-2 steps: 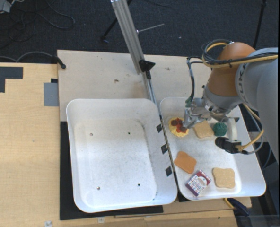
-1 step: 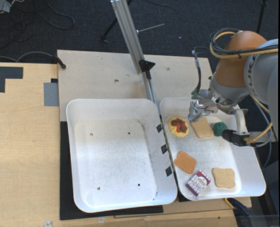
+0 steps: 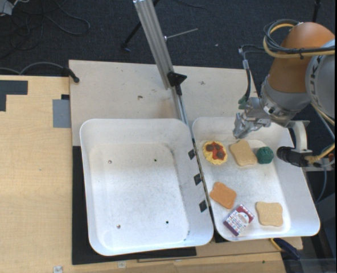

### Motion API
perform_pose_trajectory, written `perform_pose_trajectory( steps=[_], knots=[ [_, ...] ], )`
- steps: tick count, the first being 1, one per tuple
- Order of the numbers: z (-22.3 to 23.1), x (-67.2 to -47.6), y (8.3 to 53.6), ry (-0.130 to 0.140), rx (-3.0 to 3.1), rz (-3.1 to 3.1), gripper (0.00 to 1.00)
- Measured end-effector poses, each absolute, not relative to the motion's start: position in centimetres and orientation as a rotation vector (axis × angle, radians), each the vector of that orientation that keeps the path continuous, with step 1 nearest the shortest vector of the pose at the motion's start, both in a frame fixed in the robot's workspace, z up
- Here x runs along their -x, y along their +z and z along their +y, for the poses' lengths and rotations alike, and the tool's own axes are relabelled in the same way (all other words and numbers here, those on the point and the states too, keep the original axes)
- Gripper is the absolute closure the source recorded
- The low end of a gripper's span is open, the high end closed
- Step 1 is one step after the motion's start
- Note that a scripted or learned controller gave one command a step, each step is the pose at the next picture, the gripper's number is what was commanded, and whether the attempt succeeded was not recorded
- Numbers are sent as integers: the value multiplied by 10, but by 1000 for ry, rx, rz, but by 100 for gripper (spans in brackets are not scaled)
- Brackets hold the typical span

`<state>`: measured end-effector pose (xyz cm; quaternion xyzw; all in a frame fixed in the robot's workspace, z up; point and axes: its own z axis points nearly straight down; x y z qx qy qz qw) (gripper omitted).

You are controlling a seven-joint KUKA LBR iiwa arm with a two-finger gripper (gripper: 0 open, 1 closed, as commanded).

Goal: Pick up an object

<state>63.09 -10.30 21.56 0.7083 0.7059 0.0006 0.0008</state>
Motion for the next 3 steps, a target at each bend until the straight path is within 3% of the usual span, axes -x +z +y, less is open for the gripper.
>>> perform_pose_trajectory(
  steps=[3],
  knots=[
    [52,-596,219,-5,-2222,2228,100]
  ],
)
